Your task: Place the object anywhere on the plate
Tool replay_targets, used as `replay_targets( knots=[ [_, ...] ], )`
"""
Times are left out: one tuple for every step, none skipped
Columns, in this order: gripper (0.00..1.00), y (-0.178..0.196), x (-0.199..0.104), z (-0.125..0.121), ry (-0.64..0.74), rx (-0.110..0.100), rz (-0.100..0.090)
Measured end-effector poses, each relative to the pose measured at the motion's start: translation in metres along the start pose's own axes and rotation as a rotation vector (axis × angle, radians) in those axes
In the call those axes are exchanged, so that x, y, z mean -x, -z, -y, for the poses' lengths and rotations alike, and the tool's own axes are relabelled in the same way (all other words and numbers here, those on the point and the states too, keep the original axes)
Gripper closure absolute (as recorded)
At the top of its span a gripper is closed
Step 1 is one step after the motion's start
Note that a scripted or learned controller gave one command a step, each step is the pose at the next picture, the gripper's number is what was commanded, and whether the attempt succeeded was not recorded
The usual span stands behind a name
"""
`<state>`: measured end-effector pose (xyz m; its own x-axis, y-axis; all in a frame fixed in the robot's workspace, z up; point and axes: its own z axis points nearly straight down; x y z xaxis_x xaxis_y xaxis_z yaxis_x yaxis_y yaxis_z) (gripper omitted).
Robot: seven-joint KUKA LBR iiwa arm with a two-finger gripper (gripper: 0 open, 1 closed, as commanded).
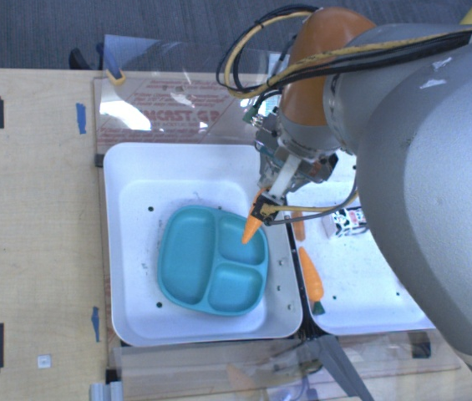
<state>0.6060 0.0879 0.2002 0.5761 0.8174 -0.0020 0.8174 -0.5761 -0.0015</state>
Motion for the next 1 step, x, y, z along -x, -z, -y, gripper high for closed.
replay_targets(
  knots=[
    [1.00,-0.0152,0.0308,0.0213,-0.212,-0.006,0.005]
  ],
)
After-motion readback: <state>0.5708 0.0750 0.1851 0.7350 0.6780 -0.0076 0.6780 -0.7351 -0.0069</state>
